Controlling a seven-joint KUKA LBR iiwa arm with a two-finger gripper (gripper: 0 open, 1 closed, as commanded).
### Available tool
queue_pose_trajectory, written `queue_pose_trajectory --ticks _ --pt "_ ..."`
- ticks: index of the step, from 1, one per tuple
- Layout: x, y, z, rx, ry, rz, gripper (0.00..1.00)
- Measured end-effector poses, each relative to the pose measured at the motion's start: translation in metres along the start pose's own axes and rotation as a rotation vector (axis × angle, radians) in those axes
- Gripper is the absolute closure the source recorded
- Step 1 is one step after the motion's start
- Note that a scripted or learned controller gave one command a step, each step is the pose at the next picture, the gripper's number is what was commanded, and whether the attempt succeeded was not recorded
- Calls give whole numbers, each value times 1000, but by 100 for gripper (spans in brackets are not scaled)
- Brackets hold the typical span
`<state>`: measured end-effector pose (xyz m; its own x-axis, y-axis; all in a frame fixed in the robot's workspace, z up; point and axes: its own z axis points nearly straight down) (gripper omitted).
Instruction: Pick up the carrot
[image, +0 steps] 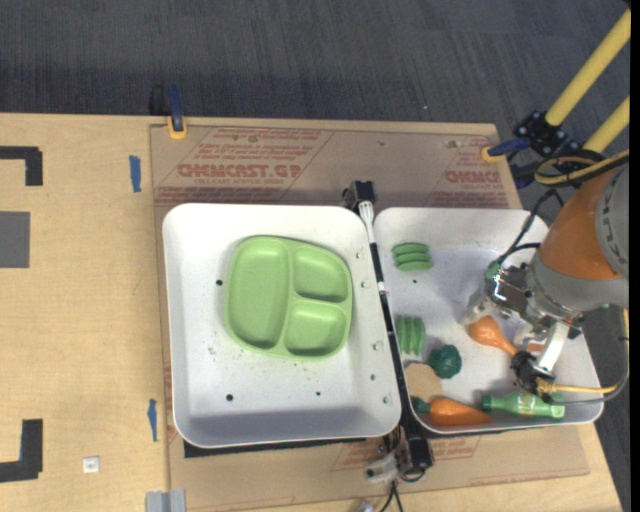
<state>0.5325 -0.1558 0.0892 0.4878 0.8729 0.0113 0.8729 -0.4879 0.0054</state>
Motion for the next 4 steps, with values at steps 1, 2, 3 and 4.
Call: queue_pose_trajectory --ticks 1,2,3,4 --pt "4 -28 0 -10 -5 133 0" --pt "6 -27 -12 -11 -2 131 100" --pt "-16 -52 -9 7 -11 113 100" --pt "-29 -41 -3 8 0 -146 100"
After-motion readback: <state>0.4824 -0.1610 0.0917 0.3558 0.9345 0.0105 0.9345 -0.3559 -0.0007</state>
